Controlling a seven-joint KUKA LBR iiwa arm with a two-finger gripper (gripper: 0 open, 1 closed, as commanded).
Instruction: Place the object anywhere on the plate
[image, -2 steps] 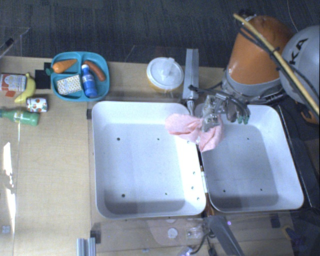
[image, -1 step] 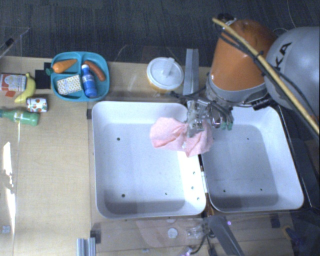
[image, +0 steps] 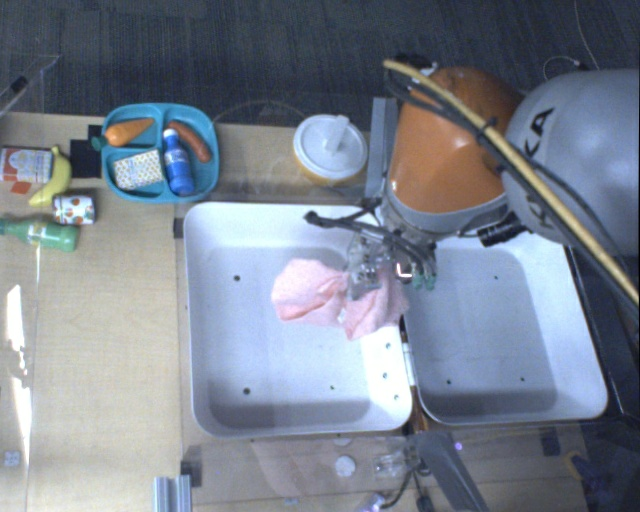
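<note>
The pink cloth (image: 322, 295) lies crumpled in the left bin (image: 215, 330), toward its right side. The gripper (image: 382, 270) is low over the cloth's right end, so most of the cloth stretches left from it (long axis left to right). Whether the gripper has hold of it I cannot tell.

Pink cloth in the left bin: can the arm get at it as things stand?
Probably yes. The gripper is already over the pink cloth's right end, and nothing else in the left bin blocks it. Grip unconfirmed.
</note>
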